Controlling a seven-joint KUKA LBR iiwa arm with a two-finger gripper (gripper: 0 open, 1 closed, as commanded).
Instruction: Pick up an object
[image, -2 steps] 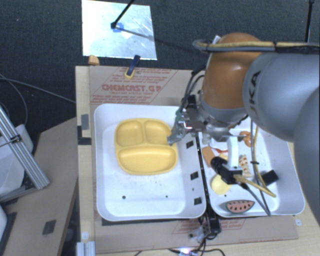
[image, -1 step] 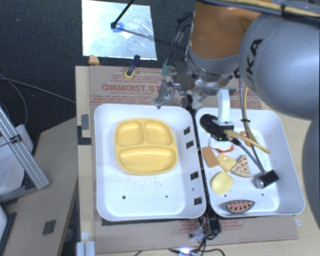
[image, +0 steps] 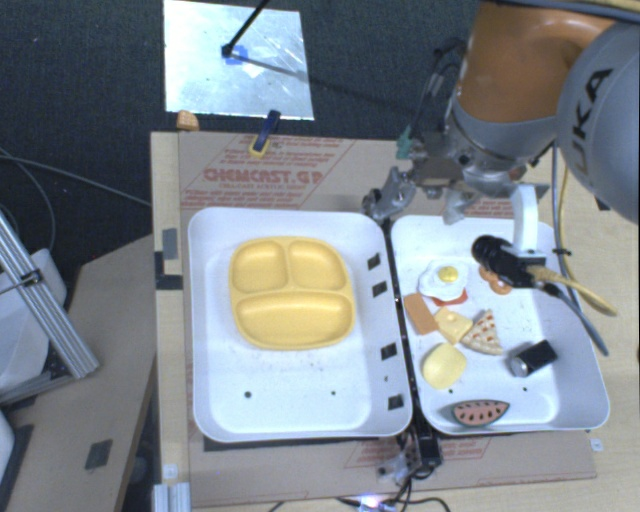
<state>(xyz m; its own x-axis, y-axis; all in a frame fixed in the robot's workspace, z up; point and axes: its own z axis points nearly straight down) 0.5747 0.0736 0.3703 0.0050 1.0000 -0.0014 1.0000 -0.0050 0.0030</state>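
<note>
Arm poised over the far edge of the right bin (image: 575, 400)

The grey arm comes in from the upper right, its orange band sitting high above the bin's far rim and the grey wrist housing just below that band. The gripper (image: 428, 200) hangs at the bin's far left corner, near the divide between the two bins, with metal parts spread to either side of the wrist. Its fingertips are too cluttered with cables and brackets to read.

Grey arm (image: 600, 110) — broad orange band, dark lettering — cables at wrist.
</note>
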